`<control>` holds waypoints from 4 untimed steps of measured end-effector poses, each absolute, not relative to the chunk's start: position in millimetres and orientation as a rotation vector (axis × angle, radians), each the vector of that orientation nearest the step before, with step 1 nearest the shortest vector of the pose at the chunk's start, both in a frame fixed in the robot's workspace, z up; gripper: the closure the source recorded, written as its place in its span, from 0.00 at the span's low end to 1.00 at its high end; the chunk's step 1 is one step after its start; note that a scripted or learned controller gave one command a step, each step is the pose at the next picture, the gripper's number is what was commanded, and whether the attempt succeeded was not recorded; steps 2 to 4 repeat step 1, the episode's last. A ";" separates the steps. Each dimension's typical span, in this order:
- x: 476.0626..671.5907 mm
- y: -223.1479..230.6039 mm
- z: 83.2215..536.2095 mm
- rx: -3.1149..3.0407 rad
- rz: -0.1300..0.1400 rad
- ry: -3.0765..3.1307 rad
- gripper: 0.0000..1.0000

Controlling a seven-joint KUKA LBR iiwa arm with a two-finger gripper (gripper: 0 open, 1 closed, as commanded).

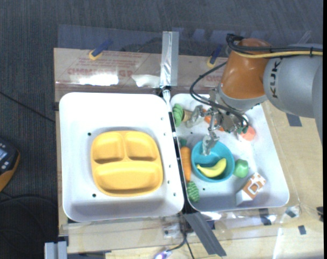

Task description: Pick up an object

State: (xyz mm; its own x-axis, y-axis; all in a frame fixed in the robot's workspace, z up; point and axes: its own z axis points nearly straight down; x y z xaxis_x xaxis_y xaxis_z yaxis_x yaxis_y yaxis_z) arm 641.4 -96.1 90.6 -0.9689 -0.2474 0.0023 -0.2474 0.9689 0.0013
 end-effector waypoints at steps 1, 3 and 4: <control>537.9 -132.5 92.0 0.616 0.008 -3.092 0.00; 537.9 -132.5 92.0 0.616 0.008 -3.092 0.00; 537.9 -132.5 92.0 0.616 0.008 -3.092 0.00</control>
